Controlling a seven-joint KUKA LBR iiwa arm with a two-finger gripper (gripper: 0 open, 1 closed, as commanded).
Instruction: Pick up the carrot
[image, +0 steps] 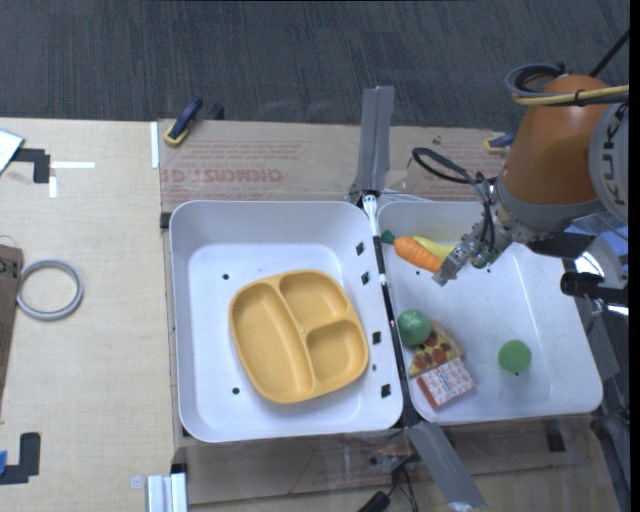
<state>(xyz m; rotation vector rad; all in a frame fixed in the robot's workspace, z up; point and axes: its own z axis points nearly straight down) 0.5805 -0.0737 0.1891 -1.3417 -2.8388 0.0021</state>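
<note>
The carrot (416, 253) is orange with a small green top and lies at the back left of the right bin (560, 400), its top pointing towards the divider. A yellow item (437, 244) lies just behind it. My gripper (455, 264) hangs low over the bin, right beside the carrot's thick right end. It looks to be touching or nearly touching the carrot. The carrot rests on the bin floor and is not lifted.
Also in the right bin are a green ball (415, 324), a pizza-slice toy (437, 350), a small red and white box (445, 382) and a second green ball (514, 356). The left bin (190, 300) holds a yellow divided plate (298, 335). A tape roll (47, 289) lies on the bench.
</note>
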